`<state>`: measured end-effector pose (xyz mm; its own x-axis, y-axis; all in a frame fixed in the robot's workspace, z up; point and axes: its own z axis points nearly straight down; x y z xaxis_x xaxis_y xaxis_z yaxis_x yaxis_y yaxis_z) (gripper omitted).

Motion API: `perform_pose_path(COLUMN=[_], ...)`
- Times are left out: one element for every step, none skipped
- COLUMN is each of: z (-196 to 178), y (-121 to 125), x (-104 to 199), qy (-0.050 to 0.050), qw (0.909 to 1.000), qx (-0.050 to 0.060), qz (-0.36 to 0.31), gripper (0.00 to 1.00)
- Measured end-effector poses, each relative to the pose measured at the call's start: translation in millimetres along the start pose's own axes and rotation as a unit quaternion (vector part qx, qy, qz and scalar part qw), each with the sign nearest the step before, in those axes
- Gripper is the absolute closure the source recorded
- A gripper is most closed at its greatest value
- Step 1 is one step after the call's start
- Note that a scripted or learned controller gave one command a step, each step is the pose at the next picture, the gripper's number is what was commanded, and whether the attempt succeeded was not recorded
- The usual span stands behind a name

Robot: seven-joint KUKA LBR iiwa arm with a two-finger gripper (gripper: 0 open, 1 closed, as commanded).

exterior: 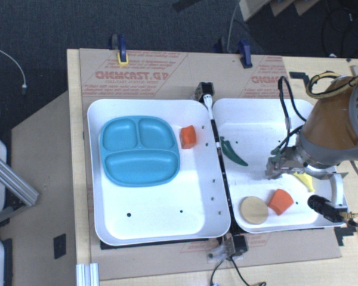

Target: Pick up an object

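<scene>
The gripper (278, 167) hangs low in the right bin (250, 115), finger state impossible to tell; the orange block (280, 201) lies just below it, toward the frame's bottom.

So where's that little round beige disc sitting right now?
The beige disc lies in the right bin, near its front edge, just left of the orange cup and below the gripper.

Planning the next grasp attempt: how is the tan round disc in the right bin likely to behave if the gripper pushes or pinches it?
The tan disc looks flat and rigid, so it probably slides rather than rolls when pushed. Lying low on the right bin floor, its edge may be hard to pinch. It sits close to the orange block, which a push could nudge.
</scene>
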<state>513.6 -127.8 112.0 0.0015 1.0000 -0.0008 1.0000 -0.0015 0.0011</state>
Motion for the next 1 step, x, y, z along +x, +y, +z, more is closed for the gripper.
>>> perform_pose_path(z=[-42.7], y=[3.2], x=[2.0], qy=[-0.001], qw=[1.0], qx=[-0.002], qz=[-0.001], gripper=[1.0])
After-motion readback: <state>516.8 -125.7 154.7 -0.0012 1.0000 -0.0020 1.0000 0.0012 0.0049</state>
